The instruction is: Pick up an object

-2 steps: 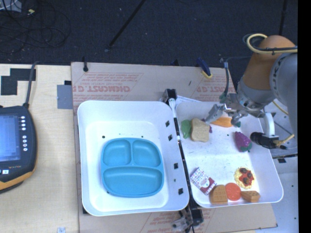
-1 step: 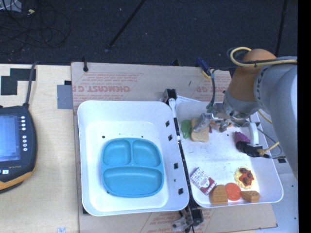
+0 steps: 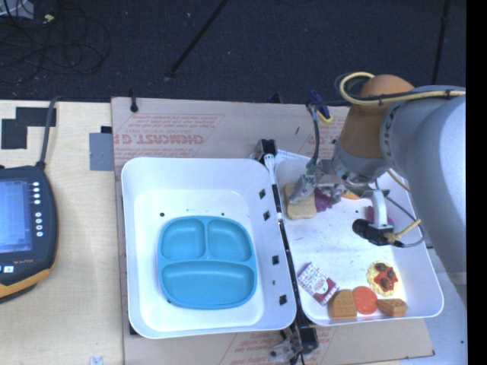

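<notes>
My gripper (image 3: 307,186) reaches down into the upper left corner of the right bin (image 3: 426,310), right over a tan bread-like slice (image 3: 300,207) that lies against the bin's left wall. A purple item (image 3: 328,198) and a small orange piece (image 3: 351,195) lie just to the right of the gripper, partly hidden by the wrist. Along the bin's front lie a red and white packet (image 3: 316,281), a tan cookie (image 3: 342,304), a red-orange disc (image 3: 365,300), a brown piece (image 3: 393,307) and a yellow tart with berries (image 3: 382,277).
The left bin (image 3: 141,196) holds a blue divided plate (image 3: 206,261). The grey arm (image 3: 426,166) covers the right bin's upper right, with a black cable fitting (image 3: 370,231) hanging over its middle. A handheld pendant (image 3: 21,226) lies on the bench at far left.
</notes>
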You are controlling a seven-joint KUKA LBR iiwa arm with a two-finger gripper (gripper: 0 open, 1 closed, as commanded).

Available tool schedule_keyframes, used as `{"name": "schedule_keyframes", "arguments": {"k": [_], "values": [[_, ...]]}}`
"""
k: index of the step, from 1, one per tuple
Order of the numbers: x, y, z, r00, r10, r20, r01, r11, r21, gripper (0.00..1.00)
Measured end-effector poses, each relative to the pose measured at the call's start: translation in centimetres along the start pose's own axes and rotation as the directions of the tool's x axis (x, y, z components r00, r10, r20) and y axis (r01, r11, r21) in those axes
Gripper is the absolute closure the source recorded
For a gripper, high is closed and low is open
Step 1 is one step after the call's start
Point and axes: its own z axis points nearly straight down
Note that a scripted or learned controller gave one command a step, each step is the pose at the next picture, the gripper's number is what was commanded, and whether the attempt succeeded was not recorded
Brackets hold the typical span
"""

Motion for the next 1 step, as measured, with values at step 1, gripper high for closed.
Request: {"name": "schedule_keyframes", "arguments": {"k": [1], "values": [[-0.04, 0.32, -1.17, 1.0, -0.001, -0.003, 0.001, 1.0, -0.002, 1.0]]}}
